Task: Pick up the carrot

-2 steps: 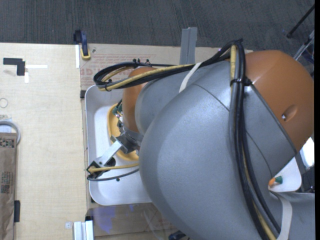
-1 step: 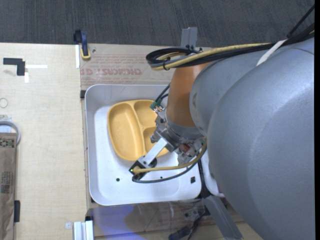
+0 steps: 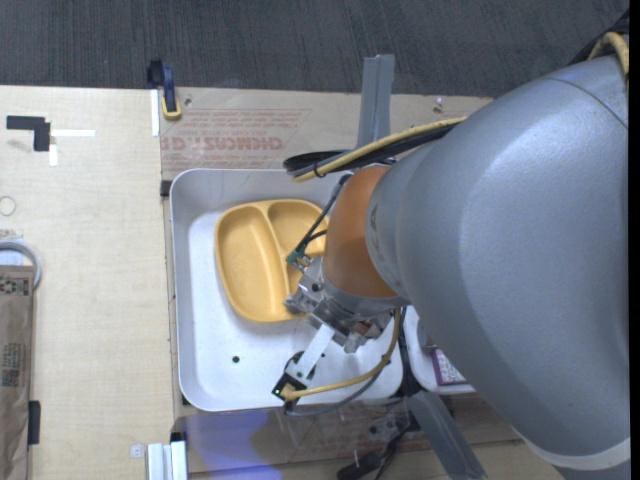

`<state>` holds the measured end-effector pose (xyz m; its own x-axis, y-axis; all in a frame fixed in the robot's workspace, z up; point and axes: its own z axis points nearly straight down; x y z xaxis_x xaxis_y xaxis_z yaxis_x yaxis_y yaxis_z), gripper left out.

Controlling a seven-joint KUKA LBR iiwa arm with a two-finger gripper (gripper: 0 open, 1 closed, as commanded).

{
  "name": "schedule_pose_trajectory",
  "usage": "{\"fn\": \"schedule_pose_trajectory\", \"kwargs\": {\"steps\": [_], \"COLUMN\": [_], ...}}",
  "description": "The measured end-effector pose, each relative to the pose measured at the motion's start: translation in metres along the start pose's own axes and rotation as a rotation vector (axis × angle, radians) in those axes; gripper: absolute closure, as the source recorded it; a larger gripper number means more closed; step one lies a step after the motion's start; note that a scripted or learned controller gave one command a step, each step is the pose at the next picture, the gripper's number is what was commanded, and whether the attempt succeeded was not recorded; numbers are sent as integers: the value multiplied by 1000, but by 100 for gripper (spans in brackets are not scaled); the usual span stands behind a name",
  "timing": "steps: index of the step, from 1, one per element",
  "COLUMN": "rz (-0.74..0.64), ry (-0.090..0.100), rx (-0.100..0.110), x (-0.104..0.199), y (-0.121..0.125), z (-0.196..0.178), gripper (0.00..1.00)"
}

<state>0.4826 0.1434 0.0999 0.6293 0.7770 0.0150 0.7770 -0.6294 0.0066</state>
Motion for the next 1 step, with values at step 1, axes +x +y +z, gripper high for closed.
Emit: {"fn": "schedule_pose_trajectory", "kwargs": {"steps": [1], "rz": [426], "ry": [-20], "rx": [4], "x": [89], "y": [-15], "z": [10], "gripper": [0]}}
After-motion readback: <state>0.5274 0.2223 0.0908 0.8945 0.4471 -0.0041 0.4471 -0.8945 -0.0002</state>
